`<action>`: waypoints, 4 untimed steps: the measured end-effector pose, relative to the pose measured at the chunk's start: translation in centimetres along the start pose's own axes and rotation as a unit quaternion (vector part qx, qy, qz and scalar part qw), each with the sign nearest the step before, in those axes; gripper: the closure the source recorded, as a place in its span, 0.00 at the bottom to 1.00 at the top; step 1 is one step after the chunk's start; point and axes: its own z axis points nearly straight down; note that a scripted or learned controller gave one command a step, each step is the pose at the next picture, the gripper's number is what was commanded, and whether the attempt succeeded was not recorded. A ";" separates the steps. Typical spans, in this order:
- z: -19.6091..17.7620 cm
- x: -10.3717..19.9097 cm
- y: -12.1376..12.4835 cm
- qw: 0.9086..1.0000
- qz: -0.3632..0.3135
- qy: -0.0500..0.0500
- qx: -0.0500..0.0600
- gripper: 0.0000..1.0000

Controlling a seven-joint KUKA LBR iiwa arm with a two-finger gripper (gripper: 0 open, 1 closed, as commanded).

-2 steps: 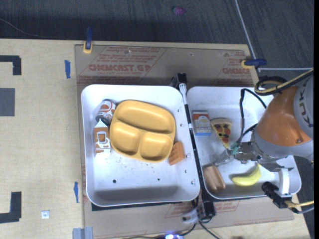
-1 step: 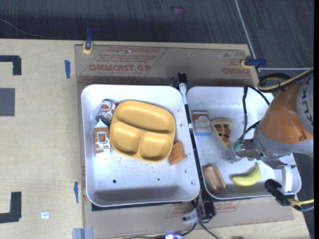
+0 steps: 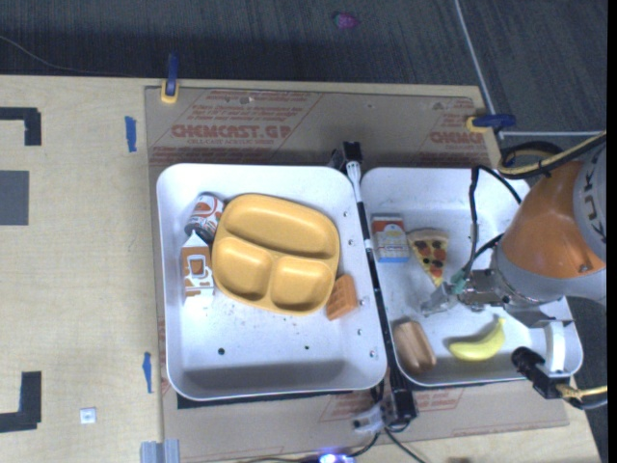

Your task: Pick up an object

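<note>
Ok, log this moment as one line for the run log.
arm: over right bin | end effector: low between pizza slice and banana | hot dog: untouched

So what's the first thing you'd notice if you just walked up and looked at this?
The big yellow tray with three hollows, upside-up in the left bin, catches the eye first because it takes up most of that bin. Next comes the robot arm with its orange band, reaching into the right bin from the right. Just below its gripper lies a yellow banana, and a slice of toy pizza sits a little farther up.
</note>
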 end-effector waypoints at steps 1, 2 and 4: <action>1.1 1.3 -0.3 1.000 -0.002 0.006 0.007 0.00; 1.1 1.2 -0.3 1.000 -0.002 0.006 0.007 0.00; 1.1 1.3 -0.3 1.000 -0.002 0.005 0.007 0.00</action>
